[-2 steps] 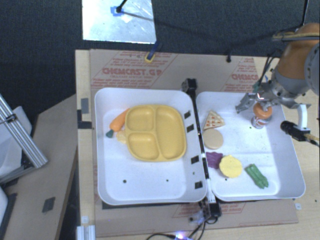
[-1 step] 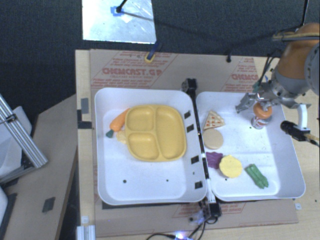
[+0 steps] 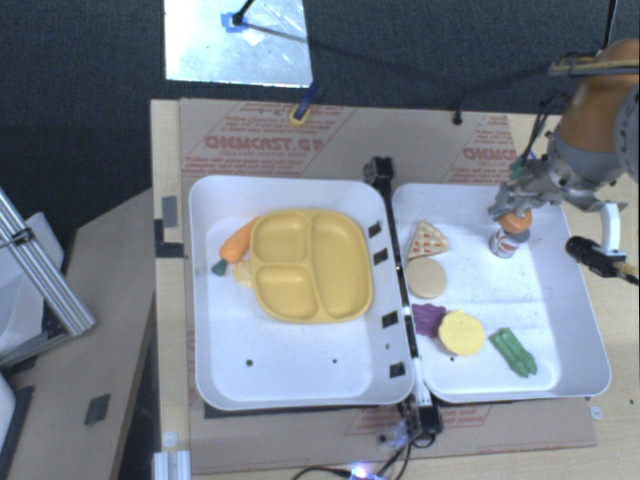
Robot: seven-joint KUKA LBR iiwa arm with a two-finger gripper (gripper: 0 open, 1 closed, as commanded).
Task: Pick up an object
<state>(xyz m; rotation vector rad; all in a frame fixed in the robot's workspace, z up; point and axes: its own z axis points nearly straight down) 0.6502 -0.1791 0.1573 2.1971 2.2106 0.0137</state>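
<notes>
Bench: a brown cardboard sheet (image 3: 330,133) with red print lies under two shallow white bins set side by side.
Left bin (image 3: 215,358): holds a yellow plastic plate with three compartments (image 3: 305,265), and an orange toy carrot (image 3: 236,241) lying against the plate's left edge, its long axis slanting from lower left to upper right.
Right bin (image 3: 570,338): holds the smaller toys and the arm's working end.
Arm (image 3: 598,118): grey with an orange band, reaching in from the right over the right bin's far corner.
Gripper (image 3: 512,211): directly above a small upright bottle with an orange cap (image 3: 508,236); whether its fingers are spread or closed, one cannot tell.
Bottle: stands in the upper right part of the right bin, long axis vertical, cap up.
Round yellow toy (image 3: 462,333): near the bin's front, touching a purple piece (image 3: 428,317).
Green toy vegetable (image 3: 513,351): just right of the yellow one, long axis slanting to the lower right.
Tan round cookie (image 3: 427,277): below a triangular waffle wedge (image 3: 427,240).
</notes>
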